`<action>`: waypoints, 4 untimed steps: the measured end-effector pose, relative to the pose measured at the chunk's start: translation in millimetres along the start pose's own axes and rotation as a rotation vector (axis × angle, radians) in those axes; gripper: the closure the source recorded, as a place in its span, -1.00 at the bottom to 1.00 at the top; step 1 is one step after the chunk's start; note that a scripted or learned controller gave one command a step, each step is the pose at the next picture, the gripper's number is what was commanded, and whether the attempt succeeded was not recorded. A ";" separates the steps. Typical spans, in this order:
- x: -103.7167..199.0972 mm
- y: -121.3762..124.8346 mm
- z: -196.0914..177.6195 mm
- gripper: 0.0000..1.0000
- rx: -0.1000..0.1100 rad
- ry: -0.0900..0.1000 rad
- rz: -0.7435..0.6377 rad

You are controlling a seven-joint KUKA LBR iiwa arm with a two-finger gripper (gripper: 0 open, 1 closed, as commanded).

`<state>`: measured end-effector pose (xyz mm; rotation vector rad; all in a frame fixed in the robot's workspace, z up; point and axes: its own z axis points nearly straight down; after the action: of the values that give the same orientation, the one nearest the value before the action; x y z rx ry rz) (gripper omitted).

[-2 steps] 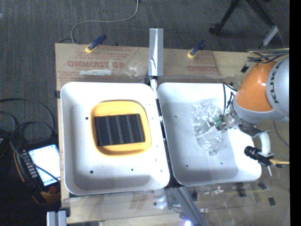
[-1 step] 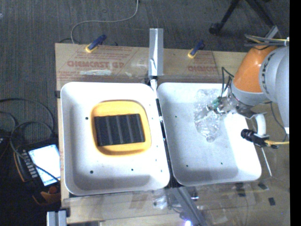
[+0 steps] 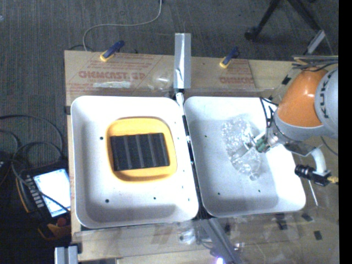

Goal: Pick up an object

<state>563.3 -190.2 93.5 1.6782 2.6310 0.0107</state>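
A crumpled clear plastic piece (image 3: 240, 142) lies in the middle of the right bin (image 3: 220, 194). My gripper (image 3: 260, 144) reaches in from the right, low in that bin, with its tip at the right edge of the plastic. The orange band of the arm (image 3: 302, 100) hangs above the bin's right rim. The plastic's see-through folds hide how the tip meets it. In the left bin (image 3: 88, 114) a yellow tray-like object with a black ribbed insert (image 3: 142, 149) lies flat at the centre, far from the gripper.
A grey metal strip (image 3: 182, 65) stands at the back between the two bins. Two blue-and-yellow clamps (image 3: 111, 50) (image 3: 229, 55) hold the brown board behind them. A lit handheld screen (image 3: 47, 190) and cables lie on the floor at the left.
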 end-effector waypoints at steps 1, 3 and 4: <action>-40.6 67.3 3.4 -1.00 0.007 0.006 -0.002; -34.4 72.5 -47.9 -1.00 0.018 0.012 0.108; 10.0 39.1 -1.4 -1.00 0.001 -0.001 -0.141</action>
<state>594.5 -164.6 95.4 1.4878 2.7421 0.0055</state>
